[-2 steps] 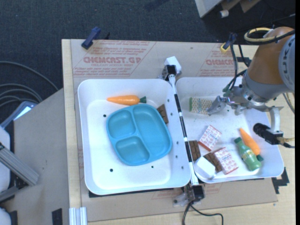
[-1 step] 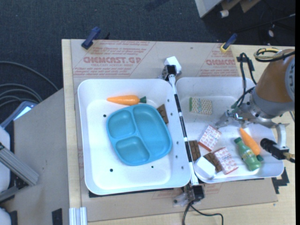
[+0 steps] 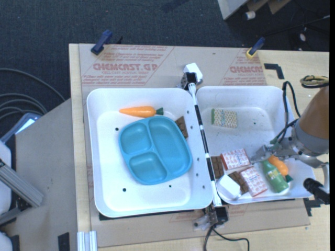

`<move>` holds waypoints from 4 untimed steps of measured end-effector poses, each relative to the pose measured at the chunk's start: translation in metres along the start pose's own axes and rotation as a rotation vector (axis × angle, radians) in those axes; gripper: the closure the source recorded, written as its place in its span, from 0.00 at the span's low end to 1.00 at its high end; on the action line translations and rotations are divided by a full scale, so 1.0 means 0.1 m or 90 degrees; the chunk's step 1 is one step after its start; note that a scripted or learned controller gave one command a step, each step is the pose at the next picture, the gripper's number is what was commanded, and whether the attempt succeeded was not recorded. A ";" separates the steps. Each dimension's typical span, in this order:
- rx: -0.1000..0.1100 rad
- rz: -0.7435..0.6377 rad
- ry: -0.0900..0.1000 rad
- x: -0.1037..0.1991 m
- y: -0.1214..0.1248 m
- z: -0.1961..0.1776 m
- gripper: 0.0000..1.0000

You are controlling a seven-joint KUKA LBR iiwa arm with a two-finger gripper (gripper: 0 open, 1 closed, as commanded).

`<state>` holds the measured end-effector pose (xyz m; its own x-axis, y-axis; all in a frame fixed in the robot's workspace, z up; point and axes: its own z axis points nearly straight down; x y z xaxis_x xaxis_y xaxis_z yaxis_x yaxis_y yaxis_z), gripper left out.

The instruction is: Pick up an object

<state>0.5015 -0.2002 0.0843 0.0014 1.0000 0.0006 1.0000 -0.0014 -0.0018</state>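
Currently arm (image 3: 314, 124) low over right bin (image 3: 246, 95), gripper (image 3: 267, 153) beside green bottle (image 3: 276, 175); grip state unclear.

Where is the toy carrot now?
The carrot lies in the left bin, near its far wall, just beyond the blue plate.

A robotics lab: two white bins (image 3: 104, 140) sit on a clamped protective-film board (image 3: 131, 61), with loose cables (image 3: 21, 114) at the frame's left edge, over dark carpet (image 3: 52, 14) along the top.
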 end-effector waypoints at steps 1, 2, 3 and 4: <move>-0.008 -0.001 -0.002 0.00 0.04 -0.14 1.00; -0.002 -0.002 0.000 0.55 0.78 -0.01 1.00; -0.002 -0.002 0.000 1.29 0.79 -1.01 1.00; -0.001 -0.002 0.000 1.28 0.79 -1.00 0.00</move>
<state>0.5804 -0.0724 0.1847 -0.0011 1.0000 0.0000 1.0000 0.0011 -0.0004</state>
